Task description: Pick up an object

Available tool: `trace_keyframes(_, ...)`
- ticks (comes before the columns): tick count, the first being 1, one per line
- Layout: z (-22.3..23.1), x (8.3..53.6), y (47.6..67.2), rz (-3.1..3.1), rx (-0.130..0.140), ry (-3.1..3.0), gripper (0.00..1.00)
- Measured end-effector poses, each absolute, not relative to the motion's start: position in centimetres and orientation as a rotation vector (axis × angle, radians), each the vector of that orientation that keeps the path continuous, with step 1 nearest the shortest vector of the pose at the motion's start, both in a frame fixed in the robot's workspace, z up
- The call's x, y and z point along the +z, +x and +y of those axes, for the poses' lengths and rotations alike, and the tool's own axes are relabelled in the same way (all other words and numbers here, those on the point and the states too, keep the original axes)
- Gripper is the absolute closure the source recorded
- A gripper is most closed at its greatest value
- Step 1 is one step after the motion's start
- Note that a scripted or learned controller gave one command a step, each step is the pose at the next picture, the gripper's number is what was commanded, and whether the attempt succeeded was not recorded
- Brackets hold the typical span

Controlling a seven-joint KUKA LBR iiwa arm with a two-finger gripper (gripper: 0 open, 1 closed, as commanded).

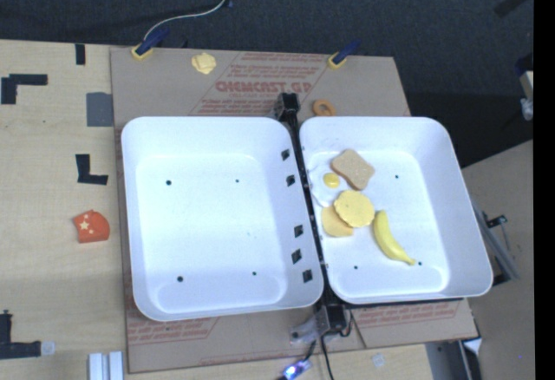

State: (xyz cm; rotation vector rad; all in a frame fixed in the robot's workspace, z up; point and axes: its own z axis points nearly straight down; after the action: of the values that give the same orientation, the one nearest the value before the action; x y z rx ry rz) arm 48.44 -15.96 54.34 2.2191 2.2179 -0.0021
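The right bin (434, 153) holds toy food bunched near its left side. A tan slice of bread (352, 168) lies at the top of the group. Beside it is a fried egg (329, 181) with a yellow yolk. Below sit a round yellow piece (355, 208) and an orange-yellow piece (336, 223) tucked under its left edge. A yellow banana (392, 239) lies slanted to the lower right of them.
The left bin (208, 213) lies beside the right one, joined by black clips. On the bench outside lie a red strawberry-like toy (92, 226), a yellow lump (204, 63) and a small orange ring (323, 108). A white cable (186, 18) runs at the back.
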Motion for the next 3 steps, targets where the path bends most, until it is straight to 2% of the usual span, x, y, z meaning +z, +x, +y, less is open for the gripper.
trace_keyframes(1, -15.9, 54.3, 48.4, 2.219, -0.003, 2.220, 0.00)
trace_keyframes(2, -11.1, 42.0, 48.3, 2.234, -0.012, 2.225, 0.00)
trace_keyframes(3, -11.3, 43.7, 48.4, 2.225, -0.002, 2.218, 1.00)
